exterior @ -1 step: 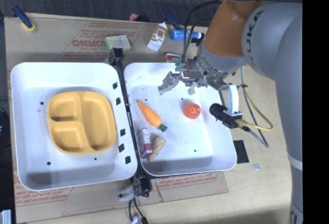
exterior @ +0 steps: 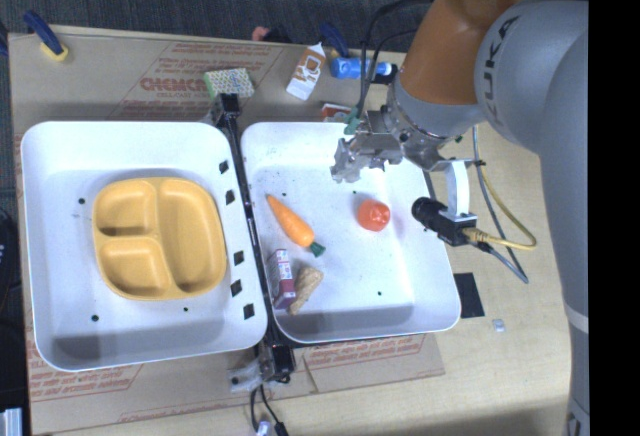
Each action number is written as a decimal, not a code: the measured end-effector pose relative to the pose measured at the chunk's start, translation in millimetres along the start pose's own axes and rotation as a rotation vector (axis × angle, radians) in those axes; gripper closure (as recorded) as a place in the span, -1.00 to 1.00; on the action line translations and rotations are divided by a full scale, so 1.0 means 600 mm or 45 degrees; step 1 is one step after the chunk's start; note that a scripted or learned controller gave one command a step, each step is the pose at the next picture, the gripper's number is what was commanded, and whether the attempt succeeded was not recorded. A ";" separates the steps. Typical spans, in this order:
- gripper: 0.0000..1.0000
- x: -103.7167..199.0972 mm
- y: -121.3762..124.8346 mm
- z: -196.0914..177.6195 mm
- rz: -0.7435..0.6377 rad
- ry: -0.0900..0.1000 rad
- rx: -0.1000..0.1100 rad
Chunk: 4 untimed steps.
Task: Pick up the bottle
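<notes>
Camera view shows you the gripper hovering over the right bin's far side; you cannot tell its state. Your bottle lies well apart, near the front-left corner, beside the carrot.

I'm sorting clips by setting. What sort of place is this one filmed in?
Most likely a robotics lab bench set up for picking trials. Two white bins sit side by side on cardboard, a grey and orange arm reaches over them, and toy food such as a carrot lies inside.
</notes>
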State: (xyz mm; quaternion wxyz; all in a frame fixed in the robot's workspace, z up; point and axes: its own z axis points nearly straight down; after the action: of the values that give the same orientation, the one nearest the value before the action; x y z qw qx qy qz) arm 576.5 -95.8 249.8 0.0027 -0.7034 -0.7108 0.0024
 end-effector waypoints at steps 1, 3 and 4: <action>1.00 -0.079 -0.084 0.096 -0.456 0.000 -0.004; 1.00 -0.119 -0.167 -0.020 -0.658 -0.007 -0.012; 1.00 -0.190 -0.169 0.039 -0.764 -0.002 -0.006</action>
State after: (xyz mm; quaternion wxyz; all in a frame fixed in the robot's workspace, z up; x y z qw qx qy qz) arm 476.4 -211.1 226.9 0.0011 -0.4619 -0.8869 0.0004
